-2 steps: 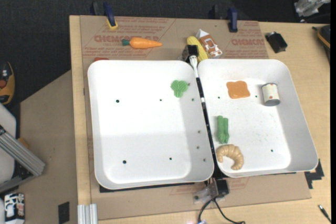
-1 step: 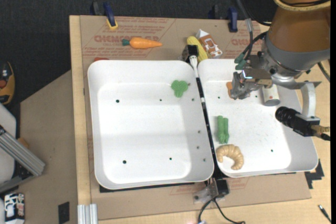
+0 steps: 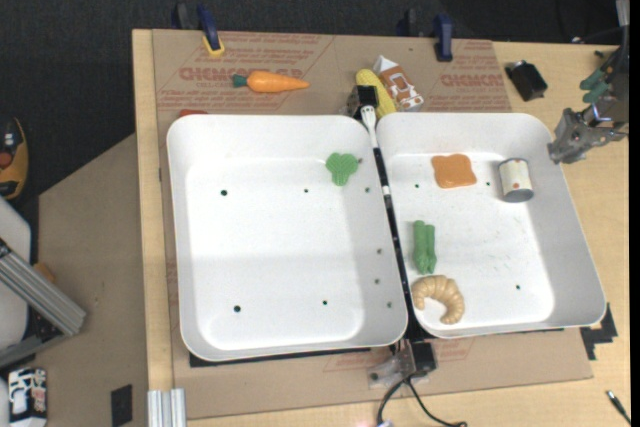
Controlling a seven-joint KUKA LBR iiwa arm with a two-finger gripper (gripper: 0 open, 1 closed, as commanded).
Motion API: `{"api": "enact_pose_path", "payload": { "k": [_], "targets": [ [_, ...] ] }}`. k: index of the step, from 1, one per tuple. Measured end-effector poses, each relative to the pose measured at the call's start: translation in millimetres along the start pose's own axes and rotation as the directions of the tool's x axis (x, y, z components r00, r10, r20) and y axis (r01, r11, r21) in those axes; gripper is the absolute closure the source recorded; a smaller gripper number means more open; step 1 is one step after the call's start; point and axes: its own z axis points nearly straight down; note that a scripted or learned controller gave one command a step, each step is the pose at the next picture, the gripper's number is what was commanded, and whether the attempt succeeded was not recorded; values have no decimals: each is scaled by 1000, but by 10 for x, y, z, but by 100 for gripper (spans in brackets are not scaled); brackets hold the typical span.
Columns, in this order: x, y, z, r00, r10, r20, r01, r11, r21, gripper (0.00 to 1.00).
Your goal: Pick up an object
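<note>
While the tool (image 3: 578, 137) hangs at three o'clock, beyond the right bin (image 3: 560, 245), its state unclear, the metal can (image 3: 515, 180) might roll from a pinch.

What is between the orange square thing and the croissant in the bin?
In the camera view, a green vegetable toy lies between the orange square and the croissant, in the right bin.

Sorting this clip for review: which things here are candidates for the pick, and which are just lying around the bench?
Candidates, lying in the bins:
green leafy piece, left bin
orange slab, grey can, green pod, croissant, right bin

Lying about, on the board behind the bins:
carrot
yellow piece
small printed box
two blue clamps
</note>
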Motion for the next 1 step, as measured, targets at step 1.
{"api": "enact_pose_path", "payload": {
  "k": [1],
  "targets": [
    [-1171,280,-547,1000,-1,4,1,1000,-1,100]
  ]
}}
